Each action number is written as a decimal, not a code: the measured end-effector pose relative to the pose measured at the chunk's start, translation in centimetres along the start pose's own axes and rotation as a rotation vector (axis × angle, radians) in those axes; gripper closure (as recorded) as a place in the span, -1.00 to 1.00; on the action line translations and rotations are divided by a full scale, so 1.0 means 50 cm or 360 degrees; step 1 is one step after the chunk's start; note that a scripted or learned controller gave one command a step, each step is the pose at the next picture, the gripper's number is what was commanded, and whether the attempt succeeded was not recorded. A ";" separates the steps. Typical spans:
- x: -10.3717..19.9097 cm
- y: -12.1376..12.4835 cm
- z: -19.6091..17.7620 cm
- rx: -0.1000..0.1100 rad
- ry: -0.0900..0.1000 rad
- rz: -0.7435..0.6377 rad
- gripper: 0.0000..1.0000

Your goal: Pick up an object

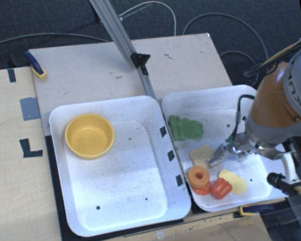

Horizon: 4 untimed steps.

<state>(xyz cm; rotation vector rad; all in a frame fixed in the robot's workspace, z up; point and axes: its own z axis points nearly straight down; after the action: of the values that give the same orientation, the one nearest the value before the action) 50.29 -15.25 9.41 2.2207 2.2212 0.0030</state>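
Nearest you, along the right bin's front edge, sit 3 items: an orange ring, a red pepper-like piece touching it, and a pale yellow piece just beside that. Behind them you see a tan flat piece, and farther back a green lumpy object. Gripper hangs low over the right bin, tips just right of the tan piece and above the yellow piece. Fingers look slightly apart; you see nothing between them. Grey arm with orange band enters from the right. Left bin holds 1 yellow bowl, upright, in its back-left corner.
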 end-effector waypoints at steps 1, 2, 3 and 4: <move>0.001 0.002 -0.022 -0.0004 0.0001 -0.0002 1.00; 0.007 0.002 -0.106 0.0000 -0.0002 -0.0003 1.00; 0.013 0.014 -0.193 -0.0002 -0.0003 -0.0003 1.00; 0.007 0.007 -0.316 -0.0005 -0.0004 -0.0002 1.00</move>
<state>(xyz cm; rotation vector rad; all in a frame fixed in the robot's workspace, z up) 50.62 -14.93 25.20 2.2160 2.2197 0.0038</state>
